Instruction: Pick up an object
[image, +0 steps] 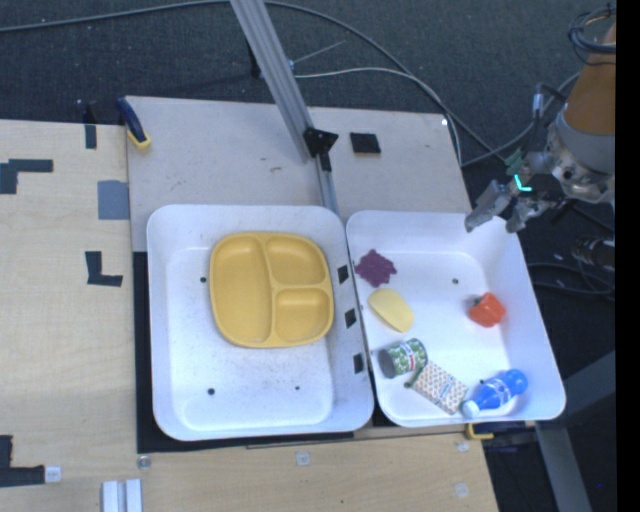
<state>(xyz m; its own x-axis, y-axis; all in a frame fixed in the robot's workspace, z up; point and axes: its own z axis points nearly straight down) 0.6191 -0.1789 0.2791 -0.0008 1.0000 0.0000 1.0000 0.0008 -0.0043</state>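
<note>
Claw (497, 212) at right bin's (530, 290) top corner, grip state unreadable. Small orange rounded plastic toy (486, 310) nearest: probably light, stiff, slippery; pinch across middle.

A single fixed camera looks down at a slant from above the bench, framing both white bins (160, 300) from moderate height.

Yellow tray (270, 288) crowds left bin (165, 330)
</note>
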